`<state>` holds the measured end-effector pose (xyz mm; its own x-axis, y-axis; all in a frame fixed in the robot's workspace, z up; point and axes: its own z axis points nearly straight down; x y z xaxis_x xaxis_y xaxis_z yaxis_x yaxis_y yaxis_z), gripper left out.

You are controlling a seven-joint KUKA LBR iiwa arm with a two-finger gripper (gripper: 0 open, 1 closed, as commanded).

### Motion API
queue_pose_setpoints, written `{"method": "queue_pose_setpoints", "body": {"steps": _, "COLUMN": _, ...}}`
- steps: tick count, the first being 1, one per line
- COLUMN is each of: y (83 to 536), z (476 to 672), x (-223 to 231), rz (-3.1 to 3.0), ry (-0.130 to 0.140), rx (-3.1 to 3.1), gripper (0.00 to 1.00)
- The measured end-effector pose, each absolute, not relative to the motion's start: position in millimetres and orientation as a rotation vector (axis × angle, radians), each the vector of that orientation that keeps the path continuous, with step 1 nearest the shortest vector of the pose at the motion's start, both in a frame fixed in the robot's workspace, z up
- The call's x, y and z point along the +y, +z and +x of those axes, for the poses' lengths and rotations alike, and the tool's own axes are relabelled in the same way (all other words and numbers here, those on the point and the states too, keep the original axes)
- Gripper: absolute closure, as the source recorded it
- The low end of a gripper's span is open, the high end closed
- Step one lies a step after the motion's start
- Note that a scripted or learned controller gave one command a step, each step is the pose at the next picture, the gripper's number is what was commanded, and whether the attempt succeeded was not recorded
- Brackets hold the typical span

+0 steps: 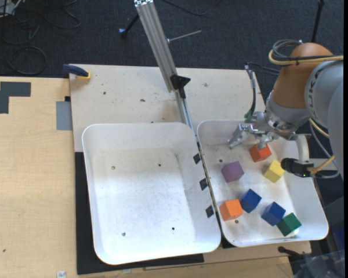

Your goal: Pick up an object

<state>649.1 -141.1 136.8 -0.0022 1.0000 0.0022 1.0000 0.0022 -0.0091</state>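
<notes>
**Small blocks, and the red one sits right under my gripper**

My gripper point(250, 133) hangs near the back edge of the right bin point(319, 222). Its fingers look spread, with nothing between them. The red block point(260, 152) lies just below and beside the fingertips; whether they touch it I cannot tell.

The other blocks share this bin: a purple one point(232, 171) toward the left wall, a yellow one point(273, 171) toward the right, an orange one point(231, 208) by the front-left corner, two blue ones point(250, 200) point(273, 212) and a green one point(289, 223) near the front edge. The left bin point(104, 141) carries none of them.

I judge these blocks light, stiff and not fragile, with flat smooth faces that may slip if pinched on a corner. I would close squarely on two opposite flat sides of the red block, low on its body.
</notes>
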Motion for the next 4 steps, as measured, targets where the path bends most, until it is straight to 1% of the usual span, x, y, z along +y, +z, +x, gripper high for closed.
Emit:
{"method": "queue_pose_setpoints", "body": {"steps": 1, "y": 121, "z": 655.5, "x": -143, "rz": -2.232, "ry": -0.014, "rx": -2.235, "gripper": 0.0}}
{"method": "queue_pose_setpoints", "body": {"steps": 2, "y": 129, "z": 655.3, "x": -145, "rz": -2.236, "ry": -0.013, "rx": -2.233, "gripper": 1.0}}
{"method": "queue_pose_setpoints", "body": {"steps": 3, "y": 190, "z": 653.6, "x": -151, "rz": -2.225, "ry": -0.003, "rx": -2.223, "gripper": 1.0}}
{"method": "queue_pose_setpoints", "body": {"steps": 4, "y": 239, "z": 654.4, "x": -153, "rz": -2.224, "ry": -0.004, "rx": -2.224, "gripper": 1.0}}
